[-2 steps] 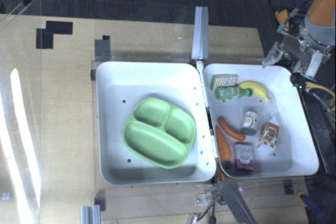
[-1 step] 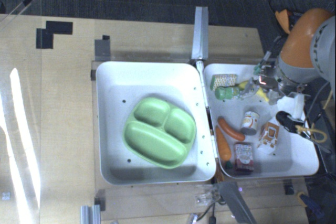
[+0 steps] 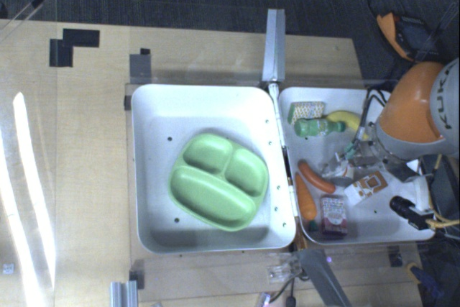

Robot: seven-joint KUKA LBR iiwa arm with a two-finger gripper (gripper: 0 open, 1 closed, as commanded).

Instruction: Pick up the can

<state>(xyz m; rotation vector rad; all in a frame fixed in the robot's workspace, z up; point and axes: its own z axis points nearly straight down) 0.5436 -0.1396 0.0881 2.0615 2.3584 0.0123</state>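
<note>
The can [image 3: 333,216] is dark red with a pale label and sits near the front edge of the right bin [image 3: 381,230]. My gripper [image 3: 342,165] hangs over the middle of that bin, behind the can and a little to its right, apart from it. The grey arm with its orange band [image 3: 408,116] reaches in from the right. An orange-red sausage [image 3: 316,176] lies just left of the gripper.
A carrot [image 3: 307,202] lies left of the can along the bin's left wall. A green bottle [image 3: 317,128], a banana [image 3: 346,118] and a speckled block [image 3: 307,110] sit at the back. A brown packet [image 3: 371,184] lies right of the gripper. The left bin [image 3: 151,154] holds a green divided plate [image 3: 219,180].
</note>
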